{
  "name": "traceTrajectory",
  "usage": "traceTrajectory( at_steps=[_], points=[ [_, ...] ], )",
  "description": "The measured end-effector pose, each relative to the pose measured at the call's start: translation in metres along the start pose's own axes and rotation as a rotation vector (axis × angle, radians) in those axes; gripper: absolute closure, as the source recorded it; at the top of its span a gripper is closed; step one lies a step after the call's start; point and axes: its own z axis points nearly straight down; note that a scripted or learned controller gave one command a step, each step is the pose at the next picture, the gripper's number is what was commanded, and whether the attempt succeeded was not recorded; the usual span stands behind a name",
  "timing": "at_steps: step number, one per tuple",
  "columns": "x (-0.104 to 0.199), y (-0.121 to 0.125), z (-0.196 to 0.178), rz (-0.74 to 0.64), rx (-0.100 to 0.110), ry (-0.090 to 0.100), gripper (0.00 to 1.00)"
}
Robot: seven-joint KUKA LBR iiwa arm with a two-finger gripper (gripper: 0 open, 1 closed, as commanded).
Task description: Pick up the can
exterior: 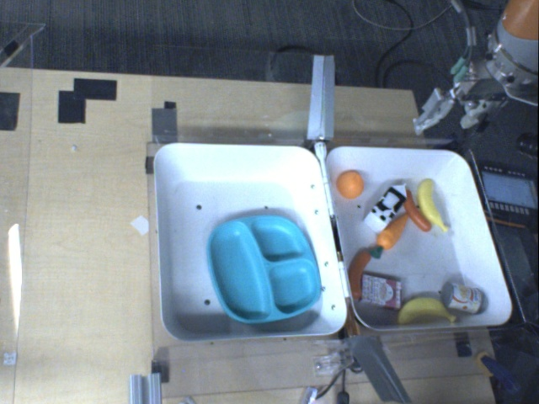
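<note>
Can (462,297), silver with a printed label, lying on its side in the near right corner of the right bin (493,225), just beside the tip of a banana (425,310) that rests along the near wall. Small maroon carton (381,291) flat on the bin floor to the banana's left. Toward the bin's middle: a carrot (392,233) set diagonally, a black-and-white patterned block (385,205) touching its upper end, a second banana (431,204) curving along the right side, and an orange (349,183) near the far left corner. Reddish sausage-shaped item (359,268) against the dividing wall. Loose, scattered arrangement, consistent with objects tipped in rather than set out; can left on its side, so presenting a rounded flank rather than a flat end.

Left bin (181,225) carrying a blue three-compartment tray (264,268) toward its near edge.

Gripper (450,103) raised above the bench beyond the far right corner of the right bin, well apart from the can, fingers spread and holding nothing. Judged stage: approach not yet begun; descent to the opposite, near corner called for, with the adjacent banana and the bin wall likely to crowd the grasp.
</note>
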Motion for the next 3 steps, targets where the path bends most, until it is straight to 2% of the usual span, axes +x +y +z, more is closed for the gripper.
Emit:
traceTrajectory(
  at_steps=[1,2,3],
  points=[
    [0.027,-0.014,0.212,0.005,-0.005,-0.001,0.00],
    [-0.023,0.015,0.204,0.122,0.002,0.001,0.00],
    [-0.024,0.015,0.250,0.479,0.006,0.002,0.00]
  ],
)
